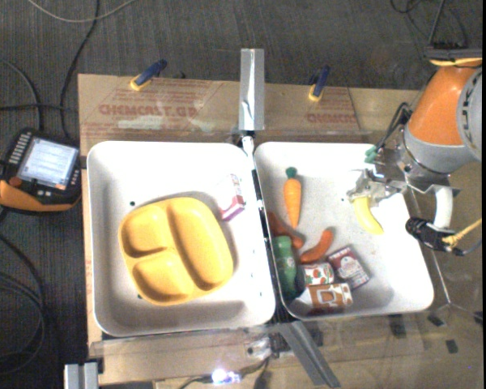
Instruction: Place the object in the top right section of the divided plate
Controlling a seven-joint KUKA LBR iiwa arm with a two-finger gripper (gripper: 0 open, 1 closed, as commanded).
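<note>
The hand (371,186) is positioned in the right bin (405,298), touching the banana (368,215). Its opening cannot be determined. The divided plate (176,248) lies in the left bin (105,298).

Grey KUKA arm w/ orange band (442,112) reaches in from the right, over right shallow white bin (405,298), upper-right part. Metal two-finger gripper (371,186) pointing down-left, just inside bin's right wall.

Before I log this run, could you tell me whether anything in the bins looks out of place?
A small pink item lies loose in the left bin beside the yellow divided plate, apart from the other items piled in the right bin.
</note>
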